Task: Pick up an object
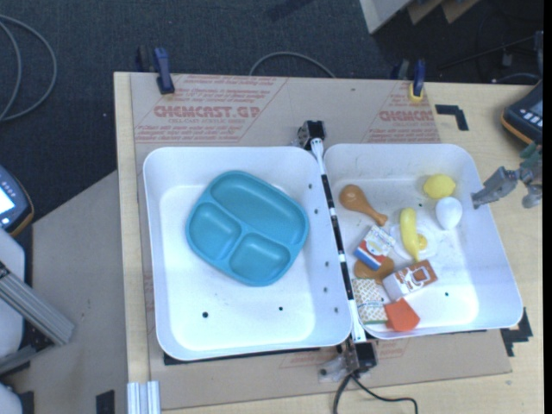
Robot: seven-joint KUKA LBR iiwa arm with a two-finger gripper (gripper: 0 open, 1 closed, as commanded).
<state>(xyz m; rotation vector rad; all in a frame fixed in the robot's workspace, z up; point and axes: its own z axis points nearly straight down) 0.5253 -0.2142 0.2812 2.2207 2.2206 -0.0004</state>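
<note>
The right bin holds several small items. A yellow lemon and a white egg lie near its far right corner. A banana lies in the middle and a brown drumstick to its left. Toward the near side lie a red, white and blue carton, an orange and white box, a patterned packet and an orange block. My gripper hangs over the bin's right rim, just right of the egg, with nothing seen in it.
The left bin holds a blue divided plate. A black divider runs between the bins. Blue clamps hold the board at the back. A yellow-edged device sits at the far right.
</note>
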